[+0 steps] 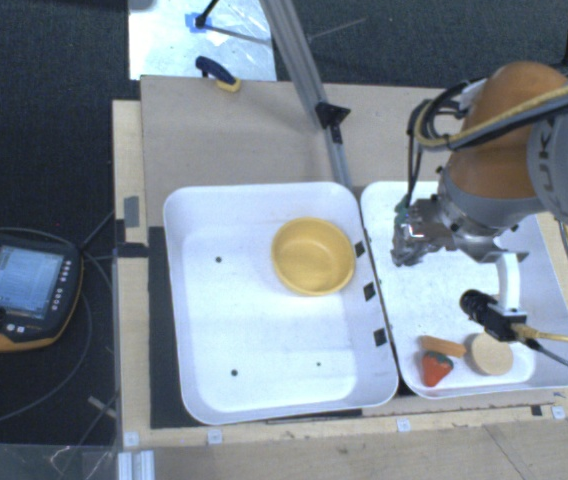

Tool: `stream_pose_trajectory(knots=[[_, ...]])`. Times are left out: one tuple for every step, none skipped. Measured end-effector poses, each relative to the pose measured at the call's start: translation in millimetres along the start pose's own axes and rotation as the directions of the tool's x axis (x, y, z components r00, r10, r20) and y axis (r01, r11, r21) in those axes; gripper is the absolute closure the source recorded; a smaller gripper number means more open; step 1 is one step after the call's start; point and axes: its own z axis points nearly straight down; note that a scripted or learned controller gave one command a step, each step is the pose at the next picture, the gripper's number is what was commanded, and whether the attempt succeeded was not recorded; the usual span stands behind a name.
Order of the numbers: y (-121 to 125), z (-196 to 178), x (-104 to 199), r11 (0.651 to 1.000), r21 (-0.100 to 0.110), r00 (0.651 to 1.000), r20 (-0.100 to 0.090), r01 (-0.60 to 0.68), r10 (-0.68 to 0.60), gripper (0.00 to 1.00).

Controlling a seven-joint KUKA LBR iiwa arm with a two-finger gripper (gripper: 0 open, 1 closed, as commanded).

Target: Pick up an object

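A yellow bowl point(313, 256) sits in the left bin point(214, 368), towards its upper right. In the right bin point(564, 373), near the front edge, lie a small red and orange piece point(436, 364) and a tan round disc point(490, 355). My gripper point(407, 246) hangs over the upper left part of the right bin, well behind those pieces and right of the bowl. Nothing shows under it.
A metal pole point(304, 73) slants across the bench behind the bins. A blue and yellow clamp point(216, 72) lies at the bench's back edge. A teach pendant point(19, 290) rests on the floor at left. The arm's orange band point(514, 133) looms above the right bin.
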Motion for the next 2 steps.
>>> stream_pose_trajectory(knots=[[-13.7, 7.3, 52.3, 1.0, 0.0, 1.0, 0.0, 0.0, 0.0, 1.0], [-28.5, 6.7, 103.5, 1.0, 0.0, 1.0, 0.0, 0.001, -0.001, 1.0]])
